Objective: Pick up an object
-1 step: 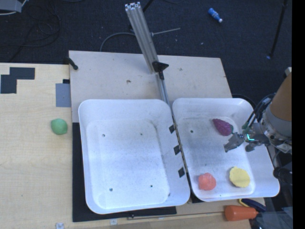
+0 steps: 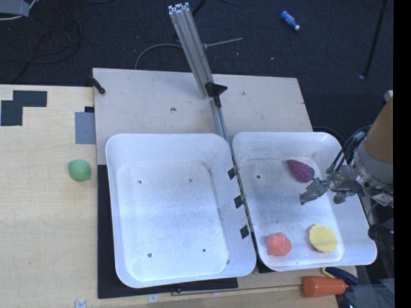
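Three objects lie in the right bin: a purple lump at the upper middle, a red-orange lump near the front, and a yellow lump at the front right. My gripper hangs over the right part of that bin, just below and right of the purple lump and above the yellow one. Its fingers are spread and nothing sits between them.
The left bin stands beside the right one. A green ball rests on the wooden bench at the left. An orange object lies in front of the right bin. A metal rail slants up behind the bins.
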`<control>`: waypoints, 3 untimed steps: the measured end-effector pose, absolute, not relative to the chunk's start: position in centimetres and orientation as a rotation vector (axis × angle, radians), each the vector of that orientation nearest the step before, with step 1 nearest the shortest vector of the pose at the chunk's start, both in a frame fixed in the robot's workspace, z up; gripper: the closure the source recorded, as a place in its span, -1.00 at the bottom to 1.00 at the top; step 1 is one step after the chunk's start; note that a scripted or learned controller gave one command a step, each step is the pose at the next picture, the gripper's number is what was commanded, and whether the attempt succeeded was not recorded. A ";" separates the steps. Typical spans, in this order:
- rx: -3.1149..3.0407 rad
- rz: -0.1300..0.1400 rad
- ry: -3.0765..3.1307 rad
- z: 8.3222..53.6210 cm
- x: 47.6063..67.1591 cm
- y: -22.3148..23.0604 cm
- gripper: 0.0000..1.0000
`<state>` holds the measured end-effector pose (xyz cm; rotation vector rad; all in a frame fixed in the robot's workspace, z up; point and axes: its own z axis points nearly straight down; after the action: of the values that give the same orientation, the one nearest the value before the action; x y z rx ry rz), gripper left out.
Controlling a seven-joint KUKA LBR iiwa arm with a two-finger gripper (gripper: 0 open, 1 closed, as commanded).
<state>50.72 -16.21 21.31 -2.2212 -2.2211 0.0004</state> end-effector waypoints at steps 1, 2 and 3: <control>-2.218 0.003 -2.220 17.0 50.7 -15.7 -1.00; -2.219 0.004 -2.219 12.1 49.7 -15.5 -1.00; -2.221 0.000 -2.222 9.1 49.7 -15.5 -1.00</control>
<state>49.70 -15.45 9.14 -2.2210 -2.2224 -0.0004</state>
